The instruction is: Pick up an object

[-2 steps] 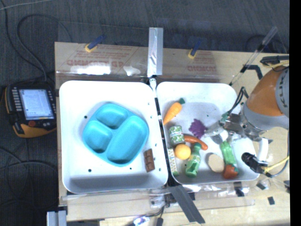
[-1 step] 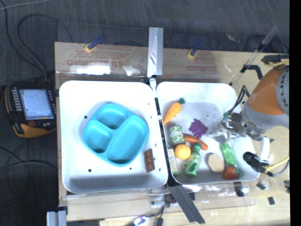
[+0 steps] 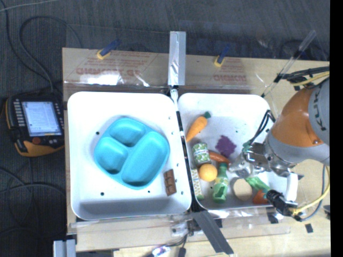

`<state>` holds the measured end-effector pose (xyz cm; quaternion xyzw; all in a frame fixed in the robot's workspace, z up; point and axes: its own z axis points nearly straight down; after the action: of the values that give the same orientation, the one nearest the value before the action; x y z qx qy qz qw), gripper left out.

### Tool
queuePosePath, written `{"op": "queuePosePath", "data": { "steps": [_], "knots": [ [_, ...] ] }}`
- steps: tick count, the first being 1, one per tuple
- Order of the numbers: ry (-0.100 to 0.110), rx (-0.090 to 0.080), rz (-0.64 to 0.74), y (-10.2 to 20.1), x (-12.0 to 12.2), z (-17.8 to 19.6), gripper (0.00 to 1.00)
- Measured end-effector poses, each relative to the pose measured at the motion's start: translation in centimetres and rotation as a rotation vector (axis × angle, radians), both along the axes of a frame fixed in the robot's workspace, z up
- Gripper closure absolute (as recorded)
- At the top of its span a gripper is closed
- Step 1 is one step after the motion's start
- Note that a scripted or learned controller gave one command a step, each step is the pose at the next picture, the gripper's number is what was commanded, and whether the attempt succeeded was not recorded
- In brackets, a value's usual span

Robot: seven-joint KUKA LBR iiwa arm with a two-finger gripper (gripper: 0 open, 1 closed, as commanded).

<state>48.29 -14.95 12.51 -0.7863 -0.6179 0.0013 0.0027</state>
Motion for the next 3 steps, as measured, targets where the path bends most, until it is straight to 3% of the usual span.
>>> {"op": "queuePosePath", "data": {
  "steps": [1,2,3],
  "knots": [
    [-0.026,-0.012,0.165,0.4,3.9,-2.9,1.0],
    [-0.02,-0.011,0.167,0.6,3.7,-3.4,0.0],
    [-0.016,-0.005,-0.006,-4.1,8.6,-3.5,0.0]
  ]
}}
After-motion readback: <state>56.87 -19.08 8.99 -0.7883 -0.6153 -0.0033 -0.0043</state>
